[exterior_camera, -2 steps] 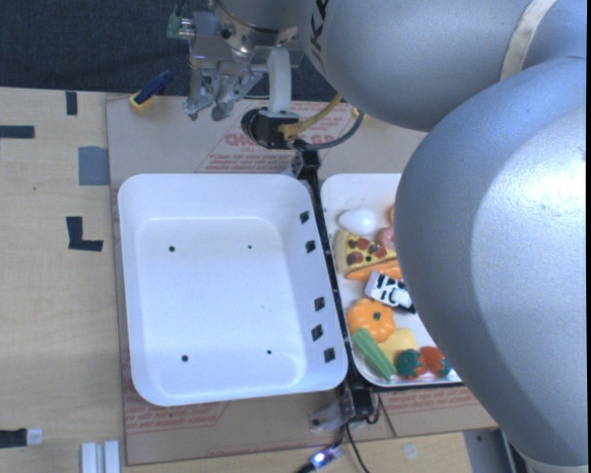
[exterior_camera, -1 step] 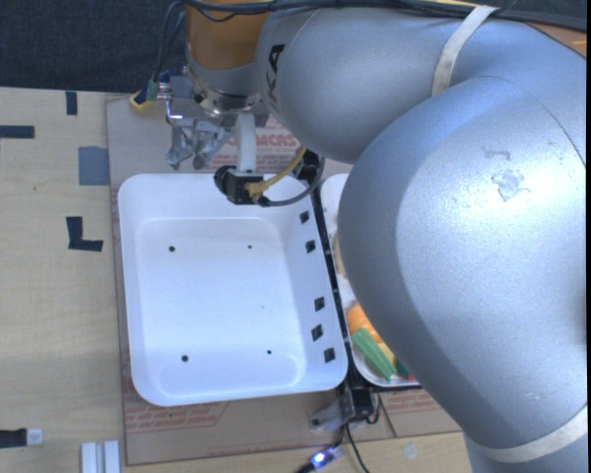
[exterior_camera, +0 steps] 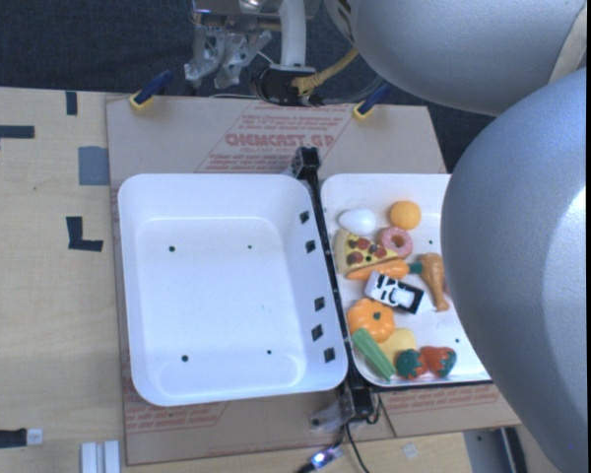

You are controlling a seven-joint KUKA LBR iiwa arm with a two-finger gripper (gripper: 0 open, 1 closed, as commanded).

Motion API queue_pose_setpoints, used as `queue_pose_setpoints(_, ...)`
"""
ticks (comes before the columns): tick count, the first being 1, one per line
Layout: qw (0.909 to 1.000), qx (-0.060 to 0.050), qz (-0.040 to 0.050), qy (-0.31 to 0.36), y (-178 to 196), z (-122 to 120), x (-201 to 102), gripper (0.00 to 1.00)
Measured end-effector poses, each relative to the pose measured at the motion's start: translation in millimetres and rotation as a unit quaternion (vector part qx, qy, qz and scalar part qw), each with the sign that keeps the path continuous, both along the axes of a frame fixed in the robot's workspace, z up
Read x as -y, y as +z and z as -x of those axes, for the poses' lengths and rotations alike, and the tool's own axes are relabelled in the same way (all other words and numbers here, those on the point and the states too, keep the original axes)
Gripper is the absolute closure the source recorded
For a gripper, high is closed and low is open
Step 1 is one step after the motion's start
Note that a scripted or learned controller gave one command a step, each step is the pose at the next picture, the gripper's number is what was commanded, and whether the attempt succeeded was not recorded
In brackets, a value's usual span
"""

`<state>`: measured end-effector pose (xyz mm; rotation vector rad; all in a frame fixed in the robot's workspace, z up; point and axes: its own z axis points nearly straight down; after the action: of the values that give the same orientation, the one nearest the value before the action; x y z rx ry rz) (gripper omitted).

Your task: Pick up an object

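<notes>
Fingers [exterior_camera: 199, 69] of the gripper [exterior_camera: 222, 65] read as apart, with nothing between them. Gripper sits at the top edge of the camera view, over dark floor beyond the far edge of the tabletop [exterior_camera: 39, 294], well apart from both bins.

Candidate objects all lie in the right bin [exterior_camera: 426, 181], bunched against its left wall:
- white egg [exterior_camera: 357, 221] at the far end, round orange ball [exterior_camera: 405, 214] just beside it
- pink-iced donut [exterior_camera: 395, 241] touching a pizza slice [exterior_camera: 361, 252]
- brown drumstick [exterior_camera: 433, 280] on the arm side of the pile
- black-and-white block [exterior_camera: 394, 292] mid-pile, tilted
- small orange pumpkin [exterior_camera: 370, 318] against the bin's left wall
- green vegetable [exterior_camera: 372, 355] lying slantwise at the near end, a yellow piece [exterior_camera: 402, 340] beside it
- red fruit [exterior_camera: 437, 362] in the near corner, a dark green piece touching it; type not clear

Right side of this bin is hidden under the grey arm [exterior_camera: 522, 264], which fills the right of the view.

Left bin [exterior_camera: 138, 294] lies side by side with the right one, walls touching along a row of black clips.

Both bins rest on a cardboard sheet [exterior_camera: 266, 141] with red lettering, held at its far corners by two blue-and-yellow clamps [exterior_camera: 150, 89]. Tabletop to the left is pale wood with black markings.
</notes>
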<state>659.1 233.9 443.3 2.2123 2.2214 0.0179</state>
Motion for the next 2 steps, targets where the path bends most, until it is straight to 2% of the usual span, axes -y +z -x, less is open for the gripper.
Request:
queue_pose_setpoints(1, 0.9998, -0.017, 0.0059, -0.002, -155.5, 34.6, 1.5, 1.0)
queue_pose_setpoints(2, 0.9999, -0.009, 0.0042, -0.001, -187.8, -10.1, 1.6, 1.0)
